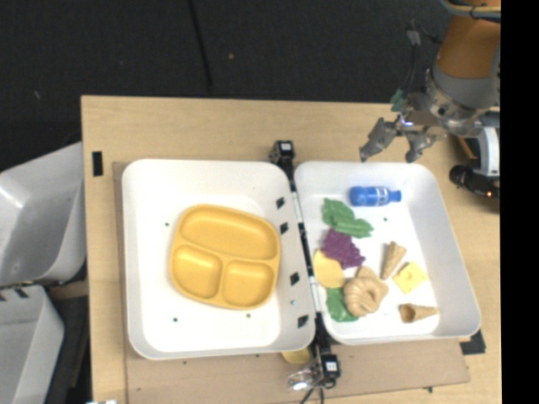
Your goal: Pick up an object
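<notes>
Above the right bin's [438,225] far rim, the tool [394,141] hangs with fingers spread and empty, while the blue bottle [374,195] lies just below it, long axis crosswise.

Even, bright overhead light washes out the white bins [421,331], leaving only faint shadows. The far background is dark. The picture is soft and grainy; small items look perhaps slightly blurred.
</notes>
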Tool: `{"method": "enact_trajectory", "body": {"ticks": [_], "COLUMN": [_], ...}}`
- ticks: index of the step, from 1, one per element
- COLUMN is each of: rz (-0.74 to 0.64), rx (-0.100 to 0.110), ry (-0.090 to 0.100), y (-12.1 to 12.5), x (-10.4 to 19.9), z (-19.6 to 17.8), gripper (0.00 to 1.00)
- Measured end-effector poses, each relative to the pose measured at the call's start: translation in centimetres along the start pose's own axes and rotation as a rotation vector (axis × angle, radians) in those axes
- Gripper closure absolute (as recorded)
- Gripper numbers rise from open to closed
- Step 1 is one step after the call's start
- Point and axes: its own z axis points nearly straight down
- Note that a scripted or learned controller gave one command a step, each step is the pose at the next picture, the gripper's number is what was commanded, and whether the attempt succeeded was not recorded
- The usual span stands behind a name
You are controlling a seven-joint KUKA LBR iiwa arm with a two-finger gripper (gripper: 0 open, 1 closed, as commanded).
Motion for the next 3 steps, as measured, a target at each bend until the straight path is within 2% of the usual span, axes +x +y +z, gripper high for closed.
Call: {"method": "enact_trajectory", "body": {"ticks": [1, 2, 3], "rz": [0.002, 0.003, 0.007], "rx": [0.014, 0.006, -0.004], "ry": [0.002, 0.001, 0.001], "y": [-6.0, -11.5, -11.0], "x": [0.2, 1.4, 1.3], "z": [11.0, 19.2, 17.7], "gripper": [0.0, 0.0, 1.0]}}
